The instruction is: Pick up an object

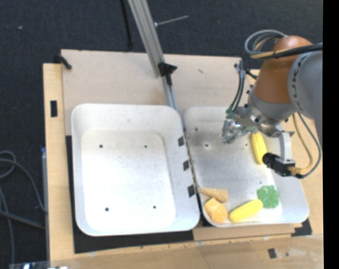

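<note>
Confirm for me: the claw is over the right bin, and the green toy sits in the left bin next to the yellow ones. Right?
Not quite. The green toy lies in the right bin, near its front edge, next to a yellow toy. The camera view shows it there. The claw is indeed over the right bin.

Wooden bench [113, 80] bears two white bins [130, 167].
</note>
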`<state>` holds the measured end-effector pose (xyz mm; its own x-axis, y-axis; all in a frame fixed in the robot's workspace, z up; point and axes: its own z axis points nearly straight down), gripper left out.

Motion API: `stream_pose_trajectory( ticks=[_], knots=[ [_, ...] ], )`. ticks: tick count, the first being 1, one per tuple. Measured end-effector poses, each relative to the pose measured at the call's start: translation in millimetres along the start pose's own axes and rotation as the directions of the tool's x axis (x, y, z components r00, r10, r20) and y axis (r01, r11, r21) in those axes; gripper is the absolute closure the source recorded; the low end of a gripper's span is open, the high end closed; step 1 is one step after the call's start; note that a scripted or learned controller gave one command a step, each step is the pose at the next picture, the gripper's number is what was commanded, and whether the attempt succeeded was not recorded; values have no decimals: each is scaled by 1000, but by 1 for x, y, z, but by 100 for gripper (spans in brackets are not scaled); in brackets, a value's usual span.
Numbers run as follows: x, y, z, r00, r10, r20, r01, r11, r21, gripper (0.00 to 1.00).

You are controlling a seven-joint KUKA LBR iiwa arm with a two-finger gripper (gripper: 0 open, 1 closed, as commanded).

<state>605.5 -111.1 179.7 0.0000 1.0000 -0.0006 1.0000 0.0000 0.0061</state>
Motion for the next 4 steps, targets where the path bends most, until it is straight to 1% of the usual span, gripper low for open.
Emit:
stream_pose_trajectory(
  ticks=[2, 3, 4],
  knots=[
    [-4, 3, -92, 1000, -3, 1, 3, 1000, 0, 100],
    [46, -5, -93, 1000, -6, -1, 6, 1000, 5, 100],
    [93, -25, -75, 1000, -6, -1, 6, 1000, 6, 100]
  ],
)
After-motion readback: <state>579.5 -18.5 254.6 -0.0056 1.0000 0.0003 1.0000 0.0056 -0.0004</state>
